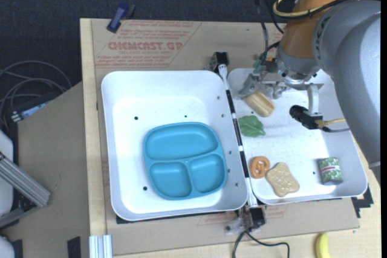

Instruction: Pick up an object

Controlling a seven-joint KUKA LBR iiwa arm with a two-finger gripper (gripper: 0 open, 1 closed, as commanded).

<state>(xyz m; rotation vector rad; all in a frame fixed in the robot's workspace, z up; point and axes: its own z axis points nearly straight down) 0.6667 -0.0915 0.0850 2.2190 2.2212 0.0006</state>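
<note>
Cracker nearest, tan roll directly under end effector, grip state unclear

A robotics lab: bench-mounted bins, loose cables.

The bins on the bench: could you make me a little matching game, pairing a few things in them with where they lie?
Things:
1. blue tray
2. pretzel
3. green leaf
4. tan roll

Places:
A. just under the gripper
B. left bin
C. beside the cracker
D. right bin, next to the divider

Pairs: 1-B, 2-C, 3-D, 4-A
</note>
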